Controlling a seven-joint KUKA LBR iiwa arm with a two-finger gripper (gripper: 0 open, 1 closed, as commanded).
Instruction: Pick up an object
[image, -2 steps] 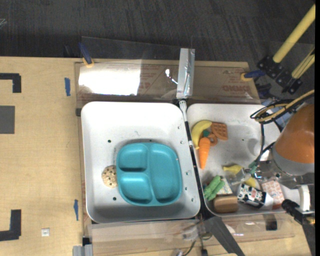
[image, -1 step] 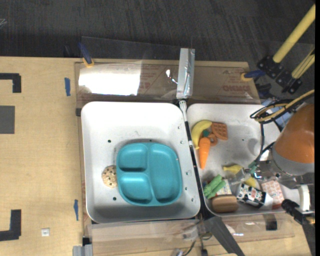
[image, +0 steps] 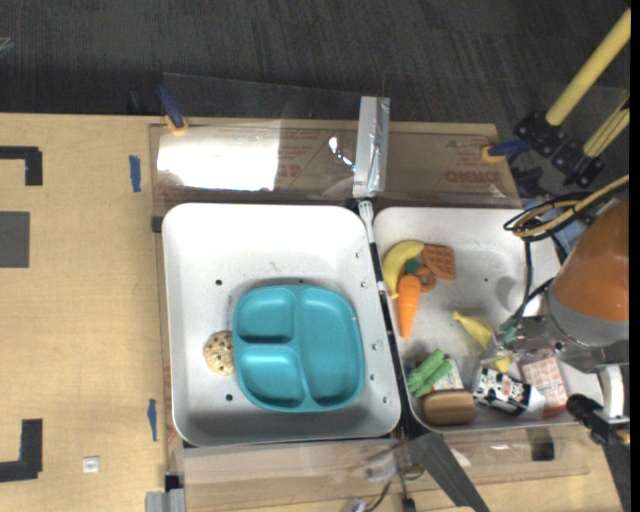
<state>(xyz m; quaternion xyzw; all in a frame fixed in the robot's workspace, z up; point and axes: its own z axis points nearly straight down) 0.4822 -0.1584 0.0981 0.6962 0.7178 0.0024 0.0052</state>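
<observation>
Lower right, our gripper (image: 512, 345) sits over crowded toys; we cannot tell its state, and might nudge the carton (image: 500, 390) aside.

One overhead camera looks slantwise onto both bins (image: 190, 300).

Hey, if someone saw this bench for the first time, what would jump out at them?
Probably the teal divided tray in the left bin, with a cookie at its left edge. Next, the toy food in the right bin: a banana and carrot near the divider, with the orange-banded arm over its right side.
</observation>
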